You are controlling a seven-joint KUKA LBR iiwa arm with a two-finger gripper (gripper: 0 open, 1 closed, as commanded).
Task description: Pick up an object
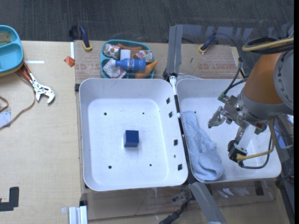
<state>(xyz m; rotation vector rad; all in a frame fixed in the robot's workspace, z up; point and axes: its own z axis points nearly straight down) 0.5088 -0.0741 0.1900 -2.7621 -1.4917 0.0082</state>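
Crumpled towel [201, 149] is lying in the right bin [205, 97], gripper [217, 118] hovering just beside it, open or closed I can't tell; blue block [131, 138] sitting in the left bin [107, 167].

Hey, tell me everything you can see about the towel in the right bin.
The towel is pale blue and looks like soft, terry-like cloth. It is rumpled into a long strip and lies on the floor of the right bin along its left wall, bunched thicker at the near end. Nothing rests on it.
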